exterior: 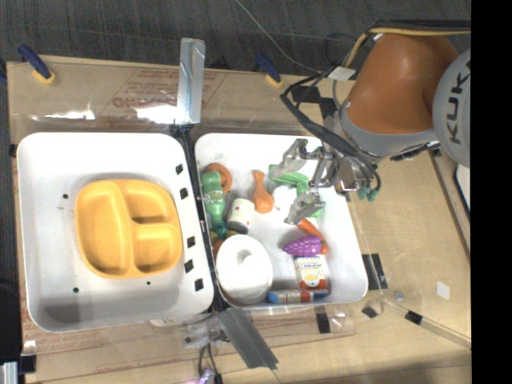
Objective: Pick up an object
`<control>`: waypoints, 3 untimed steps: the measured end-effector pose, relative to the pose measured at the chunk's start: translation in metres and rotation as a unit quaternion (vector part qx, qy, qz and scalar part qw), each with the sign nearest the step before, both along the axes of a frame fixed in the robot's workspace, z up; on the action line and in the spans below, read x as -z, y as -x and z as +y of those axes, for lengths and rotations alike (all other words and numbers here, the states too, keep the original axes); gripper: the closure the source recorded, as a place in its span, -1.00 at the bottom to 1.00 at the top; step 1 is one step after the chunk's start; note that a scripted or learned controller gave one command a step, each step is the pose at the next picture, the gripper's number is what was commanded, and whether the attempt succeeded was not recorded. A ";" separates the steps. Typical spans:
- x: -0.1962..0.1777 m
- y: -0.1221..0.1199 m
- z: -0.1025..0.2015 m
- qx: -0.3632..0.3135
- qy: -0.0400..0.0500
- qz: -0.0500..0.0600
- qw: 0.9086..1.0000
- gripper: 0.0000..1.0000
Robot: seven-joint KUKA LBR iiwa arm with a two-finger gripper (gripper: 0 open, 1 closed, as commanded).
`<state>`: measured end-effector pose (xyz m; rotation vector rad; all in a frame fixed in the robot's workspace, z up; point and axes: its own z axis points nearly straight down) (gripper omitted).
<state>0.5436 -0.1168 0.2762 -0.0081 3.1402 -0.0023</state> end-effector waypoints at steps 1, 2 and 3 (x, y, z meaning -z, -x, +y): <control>0.108 -0.051 -0.006 -0.011 -0.002 0.005 1.000 -1.00; 0.166 -0.069 0.008 -0.072 0.001 -0.006 0.997 -1.00; 0.157 -0.032 -0.029 0.032 0.003 -0.010 0.999 -1.00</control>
